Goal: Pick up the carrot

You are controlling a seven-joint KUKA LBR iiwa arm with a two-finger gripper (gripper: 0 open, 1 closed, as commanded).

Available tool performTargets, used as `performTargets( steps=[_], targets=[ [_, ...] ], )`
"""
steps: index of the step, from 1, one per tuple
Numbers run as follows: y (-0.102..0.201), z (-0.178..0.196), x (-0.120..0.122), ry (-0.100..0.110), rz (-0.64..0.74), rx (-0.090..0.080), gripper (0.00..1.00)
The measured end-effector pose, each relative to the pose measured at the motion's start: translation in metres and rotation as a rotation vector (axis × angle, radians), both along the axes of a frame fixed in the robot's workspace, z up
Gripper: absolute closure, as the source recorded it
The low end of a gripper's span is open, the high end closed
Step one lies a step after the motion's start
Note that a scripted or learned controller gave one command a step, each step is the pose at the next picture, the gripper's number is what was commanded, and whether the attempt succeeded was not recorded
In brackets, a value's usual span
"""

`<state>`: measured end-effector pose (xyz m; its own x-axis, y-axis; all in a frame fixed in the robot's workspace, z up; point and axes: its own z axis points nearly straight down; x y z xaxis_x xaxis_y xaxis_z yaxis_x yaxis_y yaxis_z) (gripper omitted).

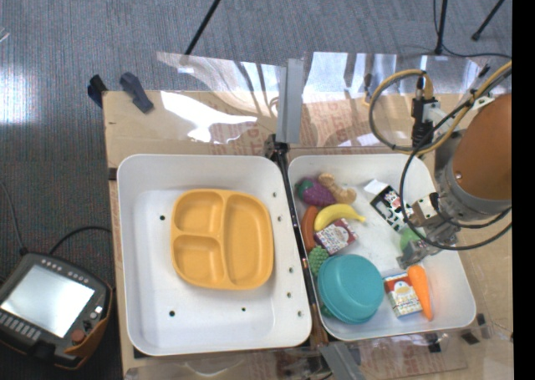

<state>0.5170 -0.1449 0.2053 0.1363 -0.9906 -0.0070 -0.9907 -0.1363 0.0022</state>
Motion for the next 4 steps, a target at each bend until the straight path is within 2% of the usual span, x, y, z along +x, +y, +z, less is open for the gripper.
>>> performTargets(
  steps=[1, 2, 3, 4],
  targets=[
    [0.001, 0.009, 0.0, 0.002, -0.006, 0.006, 1.0],
    [0.012, 0.041, 0.015, -0.004, 0.391, 0.001, 1.0],
    [-0.035, -0.014, -0.021, -0.002, 0.946, 0.006, 1.0],
    [-0.049, -0.052, -0.015, -0.006, 1.242, 0.005, 1.0]
  ],
)
